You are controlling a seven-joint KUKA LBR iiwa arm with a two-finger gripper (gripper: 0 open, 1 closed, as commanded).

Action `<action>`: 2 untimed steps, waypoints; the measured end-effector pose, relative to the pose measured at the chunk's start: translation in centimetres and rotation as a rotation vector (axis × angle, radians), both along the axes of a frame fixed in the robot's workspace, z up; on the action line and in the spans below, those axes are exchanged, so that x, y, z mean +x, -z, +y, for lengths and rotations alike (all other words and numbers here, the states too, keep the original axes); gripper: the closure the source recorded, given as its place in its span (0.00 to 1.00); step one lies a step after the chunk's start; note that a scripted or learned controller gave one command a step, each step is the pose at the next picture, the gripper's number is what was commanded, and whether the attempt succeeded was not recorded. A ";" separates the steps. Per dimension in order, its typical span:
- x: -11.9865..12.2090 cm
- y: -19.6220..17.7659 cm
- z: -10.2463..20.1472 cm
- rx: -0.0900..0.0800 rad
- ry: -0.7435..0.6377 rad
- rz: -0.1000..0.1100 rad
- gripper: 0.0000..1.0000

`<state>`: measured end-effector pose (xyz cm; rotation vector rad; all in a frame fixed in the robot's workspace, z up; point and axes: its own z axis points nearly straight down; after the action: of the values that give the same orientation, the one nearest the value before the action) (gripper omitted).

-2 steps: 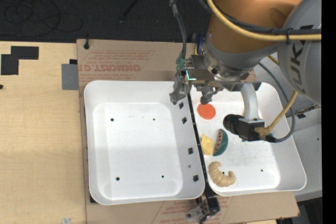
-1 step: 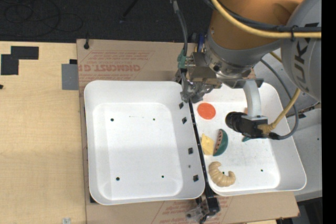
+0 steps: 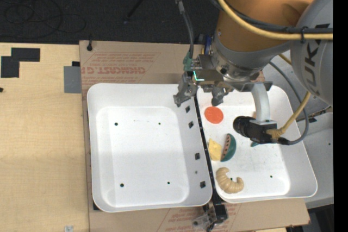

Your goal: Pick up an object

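With its spread gripper [image 3: 202, 96] empty and straddling the bin divider [image 3: 197, 138], a descent would likely strike the divider instead of the orange disc [image 3: 213, 114].

The left bin [image 3: 141, 155] lies open throughout; in the right bin [image 3: 283, 182], an orange disc [image 3: 213, 114], watermelon slice [image 3: 229, 148] and croissant [image 3: 230, 180] crowd its left side.

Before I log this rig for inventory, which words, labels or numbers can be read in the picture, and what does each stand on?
"OHIOCRST. CA" or similar, red print seen upside down and faint, on the brown cardboard sheet behind the white bins: spelling uncertain.
More red print on the cardboard's front edge: too cut off to read.
Dark letters, perhaps "KU", on the grey arm housing: partly out of frame.
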<state>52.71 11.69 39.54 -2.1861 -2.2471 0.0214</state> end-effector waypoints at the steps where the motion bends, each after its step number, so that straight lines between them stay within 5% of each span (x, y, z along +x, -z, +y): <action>1: 0.0 -1.0 0.1 -0.001 -0.010 0.002 1.00; 2: 0.0 -1.9 0.2 -0.002 -0.021 0.005 1.00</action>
<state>52.71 11.91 41.41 -2.1614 -2.2680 0.0285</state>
